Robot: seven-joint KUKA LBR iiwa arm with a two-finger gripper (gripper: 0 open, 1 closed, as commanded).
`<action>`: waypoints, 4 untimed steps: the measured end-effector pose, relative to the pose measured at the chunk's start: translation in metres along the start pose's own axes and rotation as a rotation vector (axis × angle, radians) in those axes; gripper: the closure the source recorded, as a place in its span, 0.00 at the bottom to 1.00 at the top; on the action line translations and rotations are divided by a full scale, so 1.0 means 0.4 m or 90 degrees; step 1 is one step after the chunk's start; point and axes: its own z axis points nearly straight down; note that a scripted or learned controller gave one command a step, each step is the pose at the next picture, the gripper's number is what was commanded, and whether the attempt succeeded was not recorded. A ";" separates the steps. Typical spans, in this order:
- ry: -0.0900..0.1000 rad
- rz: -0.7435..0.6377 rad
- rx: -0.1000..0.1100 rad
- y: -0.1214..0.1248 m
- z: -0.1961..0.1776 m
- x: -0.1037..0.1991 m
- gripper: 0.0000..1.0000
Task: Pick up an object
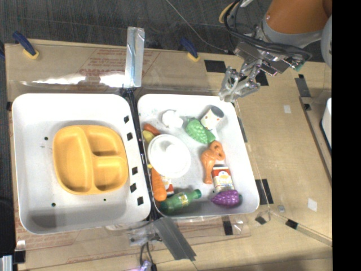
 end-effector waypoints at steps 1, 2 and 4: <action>0.001 -0.022 -0.004 0.019 0.017 -0.027 1.00; 0.001 -0.004 -0.005 0.101 0.057 -0.157 1.00; 0.002 -0.041 -0.011 0.081 0.237 -0.116 1.00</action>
